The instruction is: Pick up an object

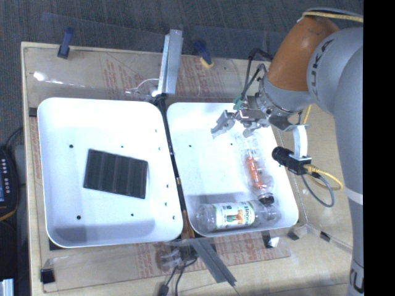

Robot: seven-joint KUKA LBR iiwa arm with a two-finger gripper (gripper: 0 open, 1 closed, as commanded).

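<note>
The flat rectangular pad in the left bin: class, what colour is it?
The pad is black, with faint ridged stripes, seen clearly in the camera view.

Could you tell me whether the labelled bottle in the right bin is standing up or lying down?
Lying down: the labelled bottle rests on its side along the near wall of the right bin.

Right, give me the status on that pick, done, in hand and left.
Done: the gripper is positioned over the right bin, fingers open. In hand: nothing sits between them. Left: the whole grab and lift. Both clear bottles lie in the right bin, the dark flat pad in the left.
</note>
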